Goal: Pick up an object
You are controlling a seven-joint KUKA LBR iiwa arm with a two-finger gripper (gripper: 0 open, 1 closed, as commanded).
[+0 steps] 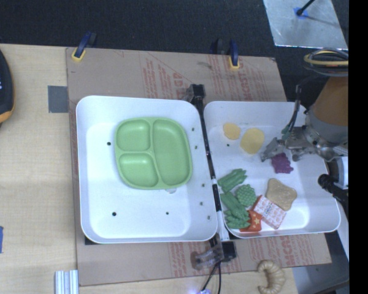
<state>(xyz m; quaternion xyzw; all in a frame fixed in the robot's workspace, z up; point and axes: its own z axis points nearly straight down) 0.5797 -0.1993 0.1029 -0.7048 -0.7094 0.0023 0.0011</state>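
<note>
Purple plastic grape cluster (283, 163) lies in the right white bin (313, 220), just beside two yellow discs (253, 139). The grey two-finger gripper (286, 149) hovers over it, fingers spread and holding nothing. Best descend straight, centre the fingers either side, then close firmly.

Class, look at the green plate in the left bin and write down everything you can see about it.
The green plate is pale green, looks like smooth plastic, and is a rounded square. Raised ridges split it into three sections: two smaller ones on the left and one long one on the right. All three sections hold nothing. It lies flat, face up, slightly turned, in the upper middle of the left bin, resting on the bin's white floor. Nothing else touches it.
</note>
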